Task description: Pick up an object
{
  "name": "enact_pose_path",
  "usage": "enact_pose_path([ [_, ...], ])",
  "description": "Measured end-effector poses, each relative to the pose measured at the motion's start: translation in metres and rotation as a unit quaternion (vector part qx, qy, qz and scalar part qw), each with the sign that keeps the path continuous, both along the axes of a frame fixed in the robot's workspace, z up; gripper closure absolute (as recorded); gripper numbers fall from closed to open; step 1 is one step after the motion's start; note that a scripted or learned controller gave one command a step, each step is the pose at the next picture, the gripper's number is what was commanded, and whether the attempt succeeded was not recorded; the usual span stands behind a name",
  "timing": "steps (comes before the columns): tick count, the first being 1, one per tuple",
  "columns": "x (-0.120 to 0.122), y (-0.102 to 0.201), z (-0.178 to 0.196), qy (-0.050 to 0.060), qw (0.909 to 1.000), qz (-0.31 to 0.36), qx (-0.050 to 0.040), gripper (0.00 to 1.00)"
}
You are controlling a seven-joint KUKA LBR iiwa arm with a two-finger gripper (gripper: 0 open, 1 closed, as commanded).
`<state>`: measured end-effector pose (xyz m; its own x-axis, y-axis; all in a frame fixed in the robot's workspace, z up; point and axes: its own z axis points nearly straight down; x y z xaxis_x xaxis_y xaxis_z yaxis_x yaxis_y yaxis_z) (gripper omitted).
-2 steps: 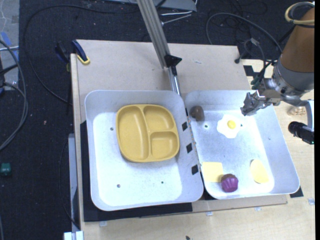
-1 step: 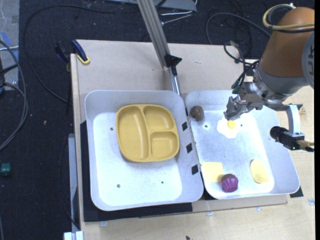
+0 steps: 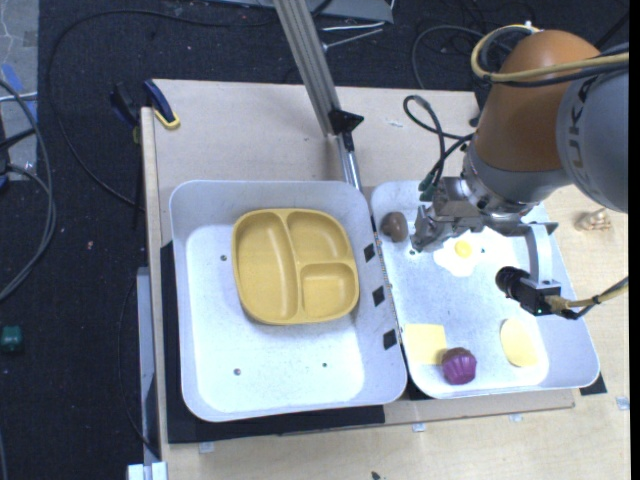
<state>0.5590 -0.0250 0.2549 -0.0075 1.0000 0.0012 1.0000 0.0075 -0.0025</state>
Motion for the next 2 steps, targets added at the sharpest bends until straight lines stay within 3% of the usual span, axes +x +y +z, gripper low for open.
enact_pose_path([
  [2, -0.011, 0.097, -0.007, -0.001, 1.0000, 0.001, 0.0002, 1.00],
])
